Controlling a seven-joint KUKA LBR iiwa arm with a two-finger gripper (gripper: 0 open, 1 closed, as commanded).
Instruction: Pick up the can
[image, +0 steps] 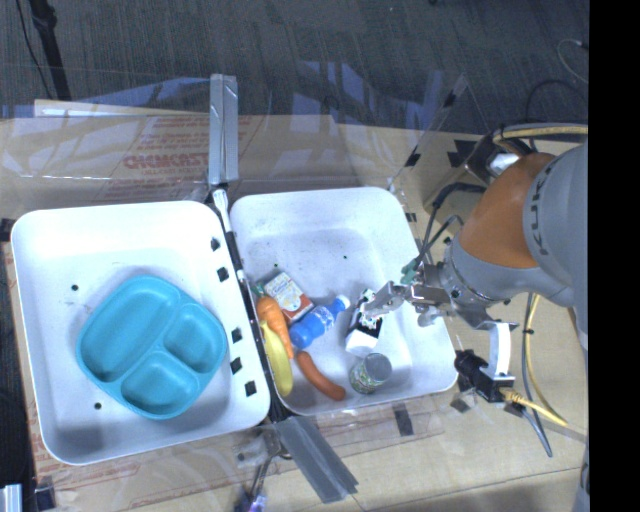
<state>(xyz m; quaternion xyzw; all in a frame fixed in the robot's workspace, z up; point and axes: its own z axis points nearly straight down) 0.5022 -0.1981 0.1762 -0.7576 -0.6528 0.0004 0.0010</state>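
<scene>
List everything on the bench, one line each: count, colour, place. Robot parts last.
bins: 2, white, side by side on the bench
divided plate: 1, light blue, in the left bin
can: 1, silver-green, near front edge of the right bin
bottle: 1, blue with white cap, lying in the middle of the right bin
carton: 1, small, orange and white, right bin, left side
carrot: 1, orange, by the right bin's left wall
banana: 1, yellow, front left of the right bin
sausage: 1, red-orange, front of the right bin, left of the can
gripper: 1, black and white, low over the right bin just behind the can
arm: 1, grey with orange band, reaching in from the right
</scene>
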